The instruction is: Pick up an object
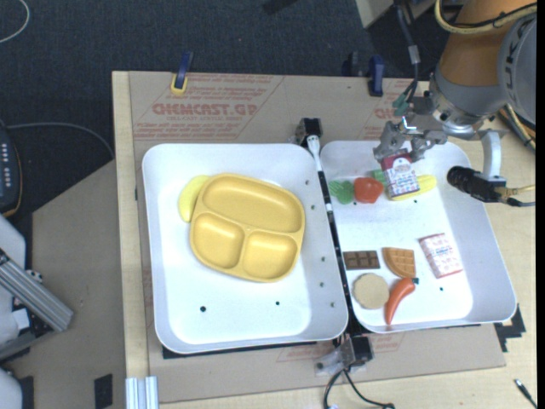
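The gripper hangs low in the right bin, at its far end, directly above a small red-and-white packet. Whether it is open or closed, I cannot tell. The packet seems to stand upright, its long axis going away from the gripper. A red tomato and a green piece lie just beside the packet; a descent slightly off centre could push these or tip the packet.

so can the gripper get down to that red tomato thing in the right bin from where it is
Probably yes. The gripper hangs over the far end of the right bin, close above the red tomato. Nothing covers it, though a green piece and a small packet crowd its sides.
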`<state>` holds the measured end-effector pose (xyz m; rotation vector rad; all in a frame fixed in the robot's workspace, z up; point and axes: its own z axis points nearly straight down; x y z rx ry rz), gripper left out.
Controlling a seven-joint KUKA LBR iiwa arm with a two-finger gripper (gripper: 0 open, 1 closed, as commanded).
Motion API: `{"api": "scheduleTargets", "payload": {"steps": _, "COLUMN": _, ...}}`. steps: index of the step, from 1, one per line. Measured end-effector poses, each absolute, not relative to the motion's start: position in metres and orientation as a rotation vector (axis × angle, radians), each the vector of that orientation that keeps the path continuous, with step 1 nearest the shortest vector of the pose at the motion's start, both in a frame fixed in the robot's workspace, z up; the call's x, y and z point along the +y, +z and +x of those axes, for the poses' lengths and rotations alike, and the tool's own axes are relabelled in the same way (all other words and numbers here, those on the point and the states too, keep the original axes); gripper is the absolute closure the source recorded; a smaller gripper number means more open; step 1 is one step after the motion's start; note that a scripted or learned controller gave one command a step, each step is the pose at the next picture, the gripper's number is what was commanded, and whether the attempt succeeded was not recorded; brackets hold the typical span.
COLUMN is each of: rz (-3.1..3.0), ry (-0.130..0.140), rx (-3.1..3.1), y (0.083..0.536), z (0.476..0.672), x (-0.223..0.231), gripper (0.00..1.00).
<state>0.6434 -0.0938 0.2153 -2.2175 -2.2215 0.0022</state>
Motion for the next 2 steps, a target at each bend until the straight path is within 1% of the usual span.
{"api": "scheduleTargets", "payload": {"steps": 1, "rz": -2.223, "ry": -0.004, "rx": -2.225, "y": 0.236, "z": 0.645, "x": -0.093, "gripper": 1.0}}
{"api": "scheduleTargets", "payload": {"steps": 2, "rz": -2.222, "ry": -0.001, "rx": -2.225, "y": 0.228, "z": 0.656, "x": -0.087, "gripper": 1.0}}
